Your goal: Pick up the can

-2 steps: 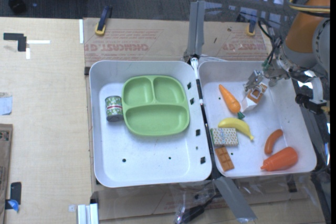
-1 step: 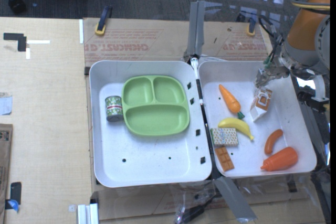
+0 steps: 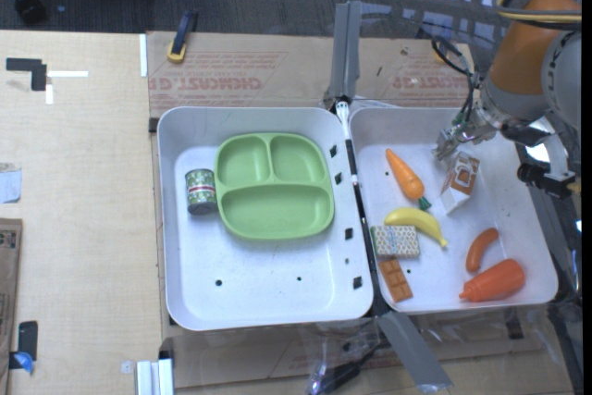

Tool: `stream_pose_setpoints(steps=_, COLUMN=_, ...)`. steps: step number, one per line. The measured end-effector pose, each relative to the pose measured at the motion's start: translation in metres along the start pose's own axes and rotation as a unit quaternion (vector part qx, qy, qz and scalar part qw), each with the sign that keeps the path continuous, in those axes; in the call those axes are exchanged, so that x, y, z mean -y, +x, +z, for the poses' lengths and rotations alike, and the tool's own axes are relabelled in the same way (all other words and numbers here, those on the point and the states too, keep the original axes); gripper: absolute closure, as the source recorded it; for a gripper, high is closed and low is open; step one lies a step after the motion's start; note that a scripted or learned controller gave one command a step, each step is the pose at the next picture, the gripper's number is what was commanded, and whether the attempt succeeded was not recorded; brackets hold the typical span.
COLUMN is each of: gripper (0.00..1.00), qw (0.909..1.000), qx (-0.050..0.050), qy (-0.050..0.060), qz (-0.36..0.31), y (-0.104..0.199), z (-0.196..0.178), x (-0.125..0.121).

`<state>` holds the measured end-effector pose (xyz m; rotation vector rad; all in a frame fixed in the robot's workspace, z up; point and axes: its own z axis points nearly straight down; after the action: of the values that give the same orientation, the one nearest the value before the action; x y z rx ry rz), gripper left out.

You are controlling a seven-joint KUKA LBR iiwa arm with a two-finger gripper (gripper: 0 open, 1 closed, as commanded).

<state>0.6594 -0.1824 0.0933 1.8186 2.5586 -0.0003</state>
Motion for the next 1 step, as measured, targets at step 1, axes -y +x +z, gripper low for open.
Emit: stream_pose_setpoints(steps=1, gripper=0.00, qw=1.0000, qx=0.000, qy=0.000, qz=0.000, y=-0.0001, z=-0.0001, x=0.0000)
